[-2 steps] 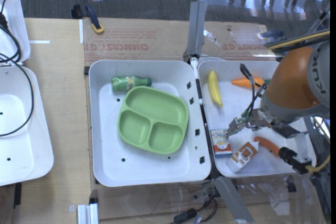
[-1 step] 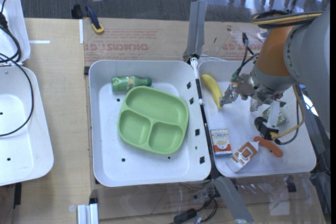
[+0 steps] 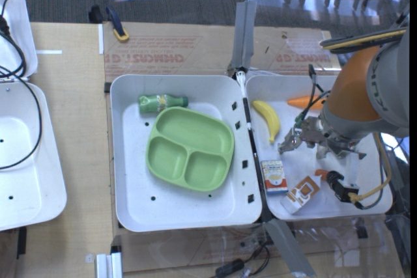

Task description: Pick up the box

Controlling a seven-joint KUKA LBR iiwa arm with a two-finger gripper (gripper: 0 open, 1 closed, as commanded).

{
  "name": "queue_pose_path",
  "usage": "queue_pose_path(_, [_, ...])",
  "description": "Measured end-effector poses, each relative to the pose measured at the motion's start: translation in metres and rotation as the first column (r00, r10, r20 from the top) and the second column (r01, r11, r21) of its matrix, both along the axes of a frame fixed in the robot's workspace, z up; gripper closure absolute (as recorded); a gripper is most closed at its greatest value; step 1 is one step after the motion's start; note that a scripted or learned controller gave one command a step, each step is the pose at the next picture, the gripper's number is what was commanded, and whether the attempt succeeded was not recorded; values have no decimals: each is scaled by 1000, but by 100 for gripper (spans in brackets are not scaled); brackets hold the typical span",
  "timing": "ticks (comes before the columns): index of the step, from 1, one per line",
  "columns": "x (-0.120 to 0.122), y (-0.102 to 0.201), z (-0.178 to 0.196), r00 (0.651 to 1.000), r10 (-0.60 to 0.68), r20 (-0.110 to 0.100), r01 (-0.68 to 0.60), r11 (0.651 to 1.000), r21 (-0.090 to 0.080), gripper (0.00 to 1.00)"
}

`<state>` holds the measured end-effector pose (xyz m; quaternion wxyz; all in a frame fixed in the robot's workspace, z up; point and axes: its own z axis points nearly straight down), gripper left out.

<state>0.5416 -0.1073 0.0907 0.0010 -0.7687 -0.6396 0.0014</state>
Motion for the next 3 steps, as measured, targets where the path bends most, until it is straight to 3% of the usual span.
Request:
queue_pose_path(1, [76, -35, 2, 995, -99, 2, 99, 995, -2, 0])
queue_pose_path(2, [-61, -20, 154, 996, -90, 2, 90, 996, -2, 0])
queue_pose_path(3, [-65, 6, 32, 999, 32, -1, -32, 999, 1, 0])
